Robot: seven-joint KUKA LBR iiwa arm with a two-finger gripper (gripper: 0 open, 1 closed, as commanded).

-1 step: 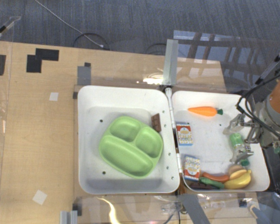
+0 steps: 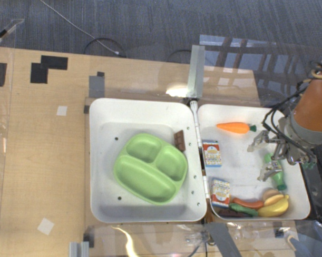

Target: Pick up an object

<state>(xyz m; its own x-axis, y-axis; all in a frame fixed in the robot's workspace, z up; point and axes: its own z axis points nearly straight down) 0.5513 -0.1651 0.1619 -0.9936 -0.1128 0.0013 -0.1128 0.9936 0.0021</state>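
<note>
Tool [image 2: 269, 158] hovers beside the carrot [image 2: 234, 128], lying crosswise, green top rightward.

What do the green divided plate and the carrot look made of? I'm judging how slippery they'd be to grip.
The green divided plate looks like moulded plastic with a smooth, fairly matte finish: uniform colour, rounded compartment edges. The carrot looks like a toy, probably plastic: even orange, smooth surface and a slight sheen. Neither can be confirmed from appearance alone.

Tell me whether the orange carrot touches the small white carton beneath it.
Apart. The camera view shows bare white bin floor between the orange carrot and the small white carton.
</note>
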